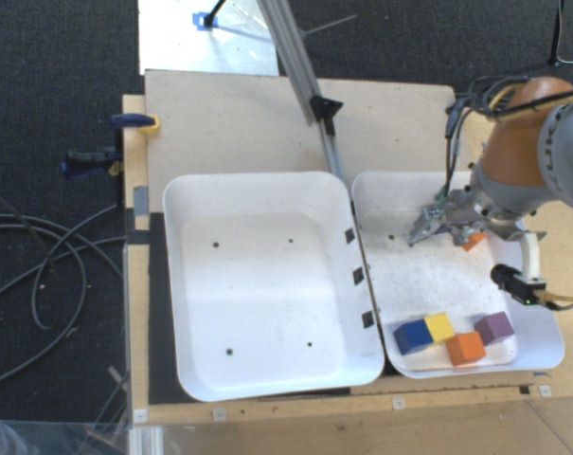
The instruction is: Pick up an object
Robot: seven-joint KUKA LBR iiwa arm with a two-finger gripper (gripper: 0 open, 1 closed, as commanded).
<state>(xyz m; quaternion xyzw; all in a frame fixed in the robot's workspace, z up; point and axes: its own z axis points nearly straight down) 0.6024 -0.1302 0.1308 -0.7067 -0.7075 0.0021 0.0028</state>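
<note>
I am hanging my gripper (426, 224) low over the upper part of the right bin (400, 282), and I cannot tell from this view how it is set or whether it has hold of anything; a small orange piece (473, 243) is showing just beside my wrist, but I cannot say what it is or whether it is touching me. The objects I am choosing from are sitting well apart from me, along the bin's near edge: a blue block (412, 336) touching a yellow block (439, 326), an orange block (466, 348) just beside them, and a purple block (494, 327) at the end. I am judging the purple one the cleanest target, since its outer side is free. I am planning to centre above it and come straight down, so I am not nudging its neighbours. The left bin (187, 254) is not concerning me.
</note>
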